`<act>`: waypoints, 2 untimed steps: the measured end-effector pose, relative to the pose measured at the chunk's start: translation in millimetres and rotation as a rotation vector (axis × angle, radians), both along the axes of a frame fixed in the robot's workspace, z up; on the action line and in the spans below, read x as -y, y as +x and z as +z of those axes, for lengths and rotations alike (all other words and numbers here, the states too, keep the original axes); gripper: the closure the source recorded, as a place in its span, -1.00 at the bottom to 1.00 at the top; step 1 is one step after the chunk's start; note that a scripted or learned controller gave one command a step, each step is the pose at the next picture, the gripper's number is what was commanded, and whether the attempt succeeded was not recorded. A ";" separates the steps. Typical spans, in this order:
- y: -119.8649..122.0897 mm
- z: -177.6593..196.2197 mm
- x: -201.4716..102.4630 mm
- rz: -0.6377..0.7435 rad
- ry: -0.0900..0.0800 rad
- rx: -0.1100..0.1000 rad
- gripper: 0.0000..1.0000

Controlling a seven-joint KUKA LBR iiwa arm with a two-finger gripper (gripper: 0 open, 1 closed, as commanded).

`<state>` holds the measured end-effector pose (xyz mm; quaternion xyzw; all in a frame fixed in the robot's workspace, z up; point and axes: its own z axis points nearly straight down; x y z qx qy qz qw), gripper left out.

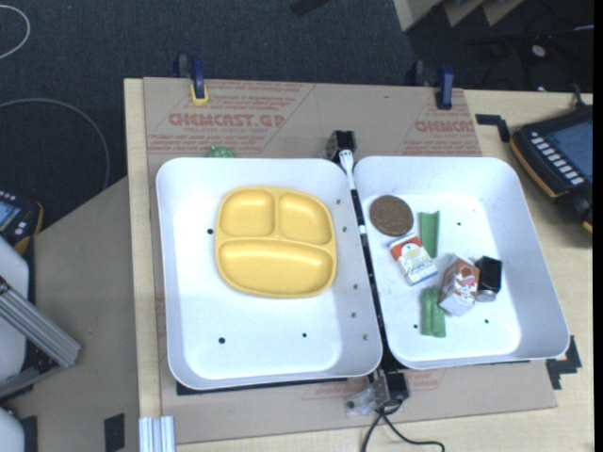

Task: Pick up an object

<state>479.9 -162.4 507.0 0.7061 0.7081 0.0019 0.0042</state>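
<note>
Left bin: a shallow white tray holding one yellow plate with three compartments, two small ones at the far side and one long one at the near side. The plate lies toward the far half of the bin, flat on the floor.

Right bin: a matching white tray, touching the left bin along their shared edge.

Brown disc: round and flat, in the far left part of the right bin.

Green sticks: one just right of the disc, lying lengthwise; another nearer the front, slightly tilted.

Red and white carton: small, lying between the disc and the front green stick, just beside the far stick.

White and orange packet: crumpled (its print is too small to read), touching a small black block on its right.

Bench: a brown board with red lettering, held by two blue clamps at the far edge.

Tablet: dark device with an orange rim, at the right.

Cable: runs off the front edge.
</note>
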 end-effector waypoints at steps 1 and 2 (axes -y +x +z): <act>-1.1 30.4 65.3 -0.009 -0.003 -0.002 1.00; -0.5 28.7 50.5 -0.002 0.002 -0.007 1.00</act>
